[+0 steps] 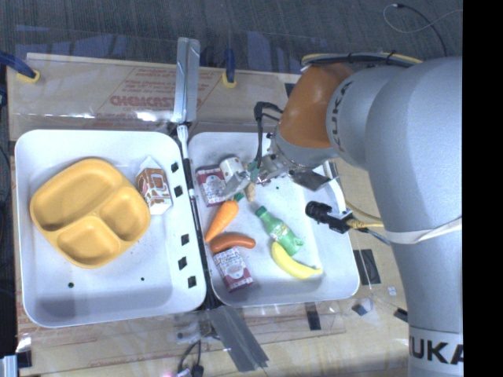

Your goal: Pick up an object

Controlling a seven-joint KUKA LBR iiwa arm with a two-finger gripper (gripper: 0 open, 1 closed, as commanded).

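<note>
My gripper [245, 181] is down in the right bin [330, 281], near its back left part, among the small items there. Its fingertips sit just above the carrot [222, 219] and beside a red packet [210, 185] and a small white item [231, 167]. Whether anything is between the fingers is hidden by clutter. A sausage [230, 242], a second red packet [233, 272], a green bottle [279, 228] and a banana [293, 263] lie nearer the front of that bin.
The left bin [94, 297] holds a yellow divided plate [88, 210] and a small brown-and-white carton [155, 187]. A metal divider with black clips [186, 234] runs between the bins. The arm's bulk [377, 132] covers the right bin's far right side.
</note>
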